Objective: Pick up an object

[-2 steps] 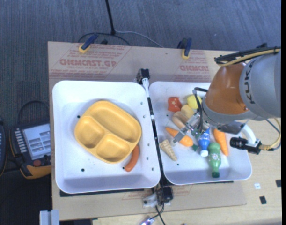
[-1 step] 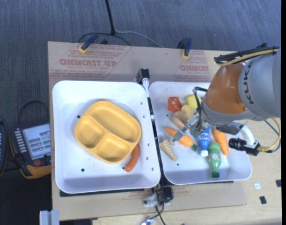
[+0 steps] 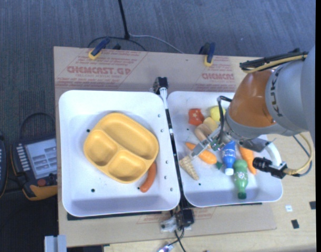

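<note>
**Gripper lowered into the crowded right bin; grasp not confirmed**

The arm [image 3: 265, 101] is seen reaching in from the right and is bent down over the right bin [image 3: 265, 196]. The gripper [image 3: 213, 140] is placed low among the toys at the middle of that bin, its metal fingers close beside a small carrot [image 3: 205, 155] and a tan block [image 3: 205, 127]. Whether the fingers are parted or closed cannot be told, as they are small and partly masked by the wrist; nothing can be confirmed as held between them.

The candidate objects are found clustered in the right bin: a red piece [image 3: 195, 115] and a yellow piece [image 3: 216, 112] at the far side, a ribbed cone [image 3: 188, 167] toward the near left, a blue-and-white bottle [image 3: 229, 156] and a green bottle [image 3: 240, 180] toward the near right, and a second carrot [image 3: 247, 158] just right of the blue bottle. The items are packed closely, several touching, which is judged to explain the steep, narrow approach into the gap.

In the left bin [image 3: 76, 193] a yellow divided tray [image 3: 121, 146] is laid at the middle, with an orange sausage-shaped toy [image 3: 148, 178] resting against its near right edge. These are well apart from the gripper and are judged not to be the present target.

The step in hand is assessed as the descent or closing stage of a pick. A slip or a double grasp is considered the chief risk, given the crowding.
</note>
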Action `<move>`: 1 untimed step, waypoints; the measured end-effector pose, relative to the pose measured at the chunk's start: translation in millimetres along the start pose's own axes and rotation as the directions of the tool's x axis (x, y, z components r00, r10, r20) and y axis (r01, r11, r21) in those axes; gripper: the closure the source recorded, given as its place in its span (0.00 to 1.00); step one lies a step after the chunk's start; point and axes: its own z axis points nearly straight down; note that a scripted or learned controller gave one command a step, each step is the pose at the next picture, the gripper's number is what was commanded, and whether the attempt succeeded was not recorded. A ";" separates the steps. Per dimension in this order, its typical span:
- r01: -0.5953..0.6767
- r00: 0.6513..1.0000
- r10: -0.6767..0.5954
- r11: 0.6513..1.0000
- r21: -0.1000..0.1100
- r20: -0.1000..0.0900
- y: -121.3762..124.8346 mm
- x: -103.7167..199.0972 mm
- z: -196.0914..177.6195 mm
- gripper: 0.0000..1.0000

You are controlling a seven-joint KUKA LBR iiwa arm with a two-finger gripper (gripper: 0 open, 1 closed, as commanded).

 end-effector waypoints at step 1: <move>-0.092 0.996 0.092 0.996 0.003 -0.001 -1.0 0.0 -0.2 0.00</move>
